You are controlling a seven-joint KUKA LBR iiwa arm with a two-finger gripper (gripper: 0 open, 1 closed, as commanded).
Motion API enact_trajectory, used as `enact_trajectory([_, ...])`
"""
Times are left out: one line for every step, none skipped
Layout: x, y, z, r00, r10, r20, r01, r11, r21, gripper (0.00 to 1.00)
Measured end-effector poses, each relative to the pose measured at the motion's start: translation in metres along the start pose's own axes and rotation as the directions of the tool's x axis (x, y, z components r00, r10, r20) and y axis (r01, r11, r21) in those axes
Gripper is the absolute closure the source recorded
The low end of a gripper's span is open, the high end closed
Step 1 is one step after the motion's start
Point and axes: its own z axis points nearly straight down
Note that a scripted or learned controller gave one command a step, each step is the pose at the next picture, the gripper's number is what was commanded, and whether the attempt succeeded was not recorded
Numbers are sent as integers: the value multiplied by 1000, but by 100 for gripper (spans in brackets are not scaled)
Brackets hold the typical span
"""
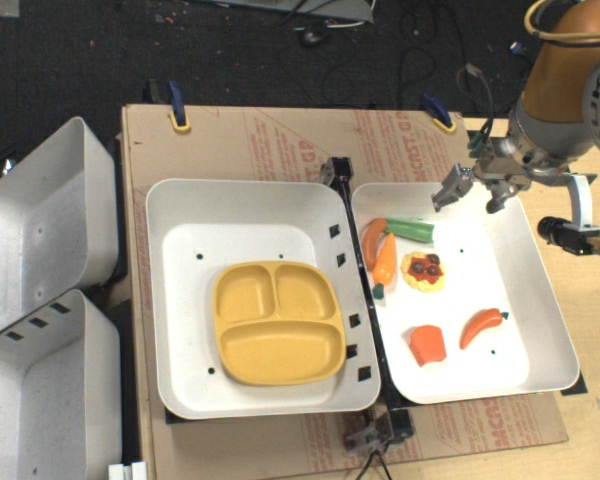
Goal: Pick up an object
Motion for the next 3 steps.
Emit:
enact_trajectory([1,2,-9,1000,-2,2,2,1000,-14,0])
enact_trajectory([4,8,35,1000,-5,2,5,1000,-11,0])
enact_trajectory([-3,7,97,1000,0,1,0,1000,-9,0])
